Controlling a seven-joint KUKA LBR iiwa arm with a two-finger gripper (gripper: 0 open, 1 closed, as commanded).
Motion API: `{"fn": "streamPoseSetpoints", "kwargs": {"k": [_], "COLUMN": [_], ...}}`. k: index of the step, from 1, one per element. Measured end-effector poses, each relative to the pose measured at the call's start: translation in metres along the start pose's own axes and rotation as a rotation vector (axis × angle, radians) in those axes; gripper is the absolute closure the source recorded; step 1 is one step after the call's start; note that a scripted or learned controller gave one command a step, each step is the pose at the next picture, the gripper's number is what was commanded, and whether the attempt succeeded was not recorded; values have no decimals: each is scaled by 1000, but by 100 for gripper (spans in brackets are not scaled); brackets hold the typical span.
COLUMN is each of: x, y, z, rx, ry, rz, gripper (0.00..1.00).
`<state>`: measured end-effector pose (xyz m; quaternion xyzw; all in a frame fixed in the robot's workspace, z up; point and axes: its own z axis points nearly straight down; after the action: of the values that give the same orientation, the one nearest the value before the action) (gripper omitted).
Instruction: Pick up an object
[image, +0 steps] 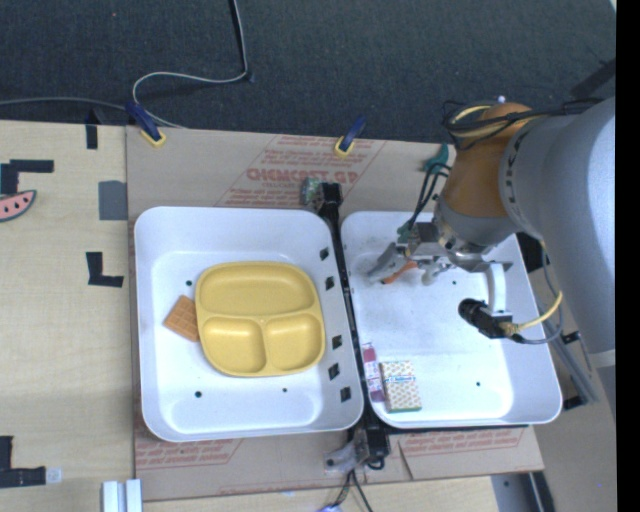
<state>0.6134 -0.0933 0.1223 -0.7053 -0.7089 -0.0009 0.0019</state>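
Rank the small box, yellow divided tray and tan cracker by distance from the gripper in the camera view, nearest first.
From the gripper:
1. Small box, right bin's front-left corner.
2. Yellow divided tray, middle of left bin.
3. Tan cracker, tucked at the tray's left edge.

A divided plate (262, 316) lies in the left bin (160, 300); a small box (401, 386) in the right bin (520, 390).
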Motion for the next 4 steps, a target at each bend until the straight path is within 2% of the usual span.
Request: {"fn": "streamPoseSetpoints", "kwargs": {"k": [1, 2, 3, 4], "x": [1, 1, 2, 2], "y": [0, 0, 0, 0], "z": [-9, -9, -18, -18], "rx": [1, 1, 3, 3], "ry": [2, 2, 5, 5], "rz": [-1, -1, -2, -2], "gripper": [100, 0, 100, 0]}}
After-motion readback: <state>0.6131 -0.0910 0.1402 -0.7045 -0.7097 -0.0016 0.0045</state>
